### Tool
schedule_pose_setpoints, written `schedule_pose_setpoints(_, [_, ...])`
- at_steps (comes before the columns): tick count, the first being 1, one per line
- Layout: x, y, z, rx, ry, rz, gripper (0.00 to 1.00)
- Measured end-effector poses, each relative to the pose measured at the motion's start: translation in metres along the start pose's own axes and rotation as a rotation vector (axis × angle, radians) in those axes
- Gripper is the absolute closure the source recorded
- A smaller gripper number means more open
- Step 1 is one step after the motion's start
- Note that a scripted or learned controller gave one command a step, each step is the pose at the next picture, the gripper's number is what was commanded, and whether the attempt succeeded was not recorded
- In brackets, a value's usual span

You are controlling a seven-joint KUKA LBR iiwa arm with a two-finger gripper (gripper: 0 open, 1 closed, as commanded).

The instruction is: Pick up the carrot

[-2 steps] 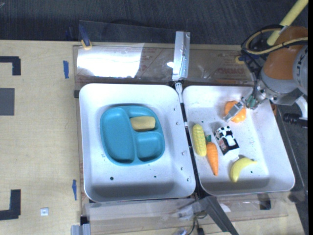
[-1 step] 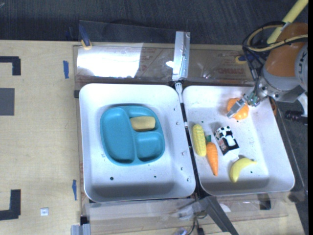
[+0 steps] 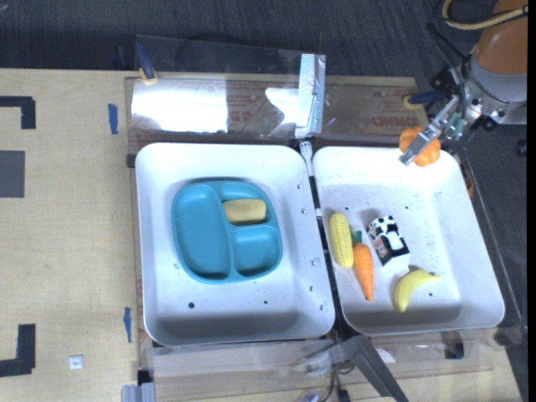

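Observation:
The carrot (image 3: pixel 363 269) is orange with a green stub at its top. It lies lengthwise on the floor of the right bin (image 3: pixel 469 224), between a corn cob (image 3: pixel 341 239) and a black-and-white toy (image 3: pixel 386 238). My gripper (image 3: pixel 421 146) hangs over the bin's far right corner, well away from the carrot. A small round orange fruit (image 3: pixel 428 152) sits between its fingers, partly hidden by a grey finger (image 3: pixel 436 126).
A yellow banana (image 3: pixel 412 288) lies just right of the carrot's tip. The left bin (image 3: pixel 159 300) holds a blue divided plate (image 3: pixel 203 237) with a yellow bun-like piece (image 3: pixel 245 212) on it. A clear plastic sheet (image 3: pixel 226 95) stands behind the bins.

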State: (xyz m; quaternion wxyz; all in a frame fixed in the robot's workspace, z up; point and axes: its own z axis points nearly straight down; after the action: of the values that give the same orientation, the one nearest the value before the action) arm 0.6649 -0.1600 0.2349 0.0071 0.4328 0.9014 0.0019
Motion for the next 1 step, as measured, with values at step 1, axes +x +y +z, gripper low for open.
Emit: schedule_pose_setpoints(1, [0.0010, -0.0019, 0.0056, 0.006, 0.007, 0.001, 0.00])
